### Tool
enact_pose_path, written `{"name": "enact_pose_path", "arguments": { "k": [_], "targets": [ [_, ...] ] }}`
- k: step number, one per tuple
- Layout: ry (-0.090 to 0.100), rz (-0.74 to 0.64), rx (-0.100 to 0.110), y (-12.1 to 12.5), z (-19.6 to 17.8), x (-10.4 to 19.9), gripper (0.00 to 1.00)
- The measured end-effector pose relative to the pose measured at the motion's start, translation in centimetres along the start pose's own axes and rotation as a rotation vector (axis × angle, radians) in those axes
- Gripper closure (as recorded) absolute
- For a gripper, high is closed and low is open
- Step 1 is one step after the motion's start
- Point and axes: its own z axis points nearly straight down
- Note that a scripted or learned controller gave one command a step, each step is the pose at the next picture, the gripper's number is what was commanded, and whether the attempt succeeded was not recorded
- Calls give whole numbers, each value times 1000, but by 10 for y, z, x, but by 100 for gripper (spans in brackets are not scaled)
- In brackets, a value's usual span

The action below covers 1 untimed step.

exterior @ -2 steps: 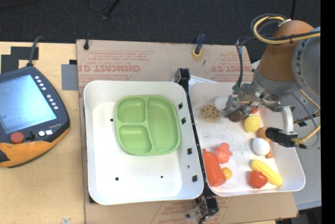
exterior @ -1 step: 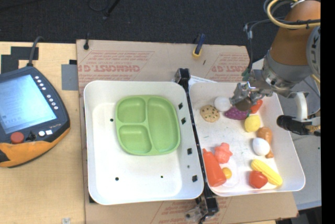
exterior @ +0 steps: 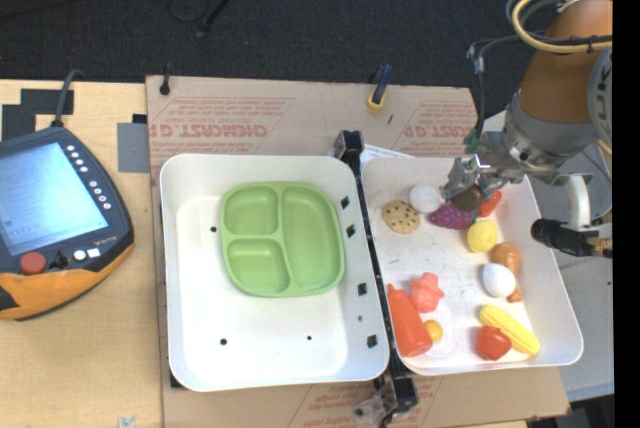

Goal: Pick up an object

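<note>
Two shallow white bins side by side on the bench: left bin (exterior: pixel 190 336), right bin (exterior: pixel 560 336). In the left bin, one green divided plate (exterior: pixel 281 239) with three compartments, lying flat near the middle.

In the right bin, a scatter of toy foods, one of each as far as can be told: one cookie (exterior: pixel 401 216) with dark chips near the upper left; one white round piece (exterior: pixel 424 198) just beside it; one purple grape bunch (exterior: pixel 453 215); one lemon (exterior: pixel 482 236); one white egg (exterior: pixel 497 280); one orange-brown piece (exterior: pixel 507 258) touching the egg, shape hard to make out; one corn cob (exterior: pixel 510 328) near the lower right; one red piece (exterior: pixel 491 344) partly tucked under the corn; one orange-red bottle (exterior: pixel 408 320) along the left wall; one pink figure (exterior: pixel 427 292) touching the bottle; one small yellow ball (exterior: pixel 432 328) beside it.

Gripper (exterior: pixel 470 186) low over the upper part of the right bin, directly above the grape bunch and overlapping its top edge. Whether clenched or released: cannot tell; dark metal merges with the toys beneath. A small red piece (exterior: pixel 489 204) just right of the gripper, mostly hidden. Arm cut off at the right edge.

One teach pendant (exterior: pixel 55 216) on the left, cut off by the frame. One blue-and-yellow clamp (exterior: pixel 379 88) at the cardboard's far edge.
</note>
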Motion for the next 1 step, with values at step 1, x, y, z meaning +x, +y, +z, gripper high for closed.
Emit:
{"name": "enact_pose_path", "arguments": {
  "k": [1],
  "targets": [
    [2, -1, 5, -47, -9, 29, 100]
  ]
}}
